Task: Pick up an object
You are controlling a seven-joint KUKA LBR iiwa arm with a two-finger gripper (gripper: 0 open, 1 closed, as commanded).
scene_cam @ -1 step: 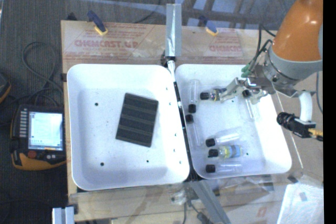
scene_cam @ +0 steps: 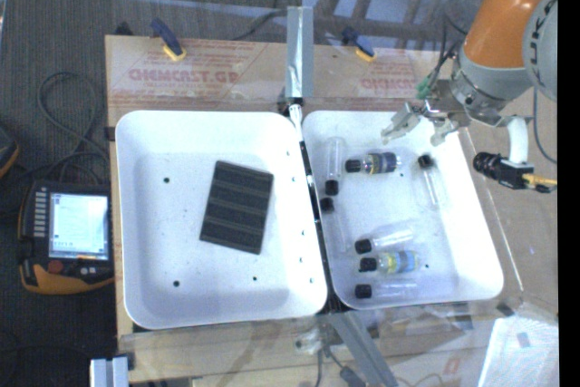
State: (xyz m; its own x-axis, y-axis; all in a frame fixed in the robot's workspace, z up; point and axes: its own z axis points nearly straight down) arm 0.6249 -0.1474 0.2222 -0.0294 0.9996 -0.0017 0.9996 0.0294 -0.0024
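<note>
A brown board (scene_cam: 227, 77) lies under two white bins, on a bench over dark grey carpet; a teach pendant (scene_cam: 68, 236) sits on the floor at the left; the left bin (scene_cam: 145, 195) holds a black ribbed slab (scene_cam: 236, 207). The claw (scene_cam: 420, 122) hangs with fingers spread and nothing between them, above the far edge of the right bin (scene_cam: 476, 231); the nearest vial (dark-capped, lying flat) (scene_cam: 372, 163) rests just below it, apart; other vials (scene_cam: 388, 263) cluster nearer the front.
</note>
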